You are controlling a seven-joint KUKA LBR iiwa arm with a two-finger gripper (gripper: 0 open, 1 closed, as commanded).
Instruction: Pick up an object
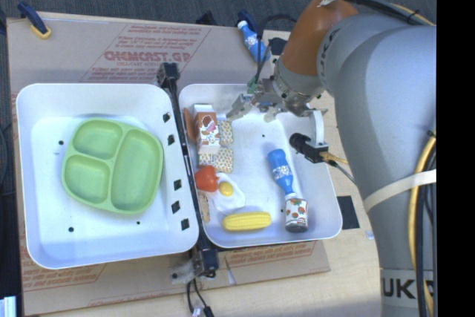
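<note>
camera view: my pincer (pixel 251 102) hangs at the right white bin's (pixel 320 223) far edge, can't tell its state. nearest target, a red-and-white carton (pixel 207 129), lies just left of it, long axis along the bin. same bin holds a blue bottle (pixel 280 171), yellow corn (pixel 247 220). left white bin (pixel 30 182) holds a green divided plate (pixel 113 165).

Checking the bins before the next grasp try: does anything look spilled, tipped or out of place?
Nothing spilled. The blue bottle and spotted can lie on their sides in the right bin; the green tray sits flat.
</note>
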